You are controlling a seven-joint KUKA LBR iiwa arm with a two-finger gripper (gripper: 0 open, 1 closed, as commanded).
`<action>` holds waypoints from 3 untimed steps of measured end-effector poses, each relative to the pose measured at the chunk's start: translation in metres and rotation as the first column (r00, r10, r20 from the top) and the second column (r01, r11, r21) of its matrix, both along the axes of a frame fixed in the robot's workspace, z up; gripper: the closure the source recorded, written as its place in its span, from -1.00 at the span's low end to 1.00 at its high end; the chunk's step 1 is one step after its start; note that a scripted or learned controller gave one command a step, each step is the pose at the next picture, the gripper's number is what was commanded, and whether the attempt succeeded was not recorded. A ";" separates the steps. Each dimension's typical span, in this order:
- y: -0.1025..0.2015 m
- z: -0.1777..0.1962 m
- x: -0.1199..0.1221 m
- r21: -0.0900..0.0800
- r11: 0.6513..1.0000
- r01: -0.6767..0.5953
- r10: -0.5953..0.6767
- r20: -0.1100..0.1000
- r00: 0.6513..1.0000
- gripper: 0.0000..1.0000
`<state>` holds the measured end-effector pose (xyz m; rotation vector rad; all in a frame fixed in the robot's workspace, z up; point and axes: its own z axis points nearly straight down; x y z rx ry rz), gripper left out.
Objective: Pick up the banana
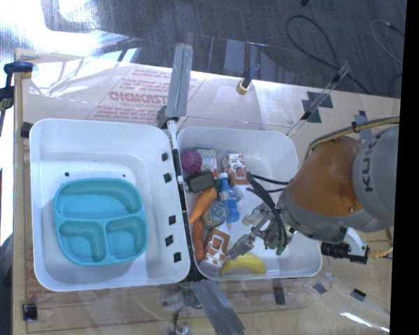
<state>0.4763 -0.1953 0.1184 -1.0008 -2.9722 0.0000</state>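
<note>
The yellow banana (246, 265) lies on the floor of the right bin (284, 150), close to the bin's near wall. My gripper (246, 234) hangs just above and behind it, reaching in from the right under the grey and orange wrist. Its fingers are spread open; the lower fingertip (237, 249) is right at the banana's upper left end. Nothing sits between the fingers, and the banana rests on the bin floor.
The right bin's left half is crowded: an orange carrot (202, 205), a blue bottle (227, 192), a round can (215, 214), a purple object (191, 160), a black item (200, 180) and small cartons (217, 246). The left bin (43, 137) holds a blue divided tray (100, 220).
</note>
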 end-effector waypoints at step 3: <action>-0.016 0.039 0.001 0.003 0.955 -0.295 0.295 -0.001 0.955 -1.00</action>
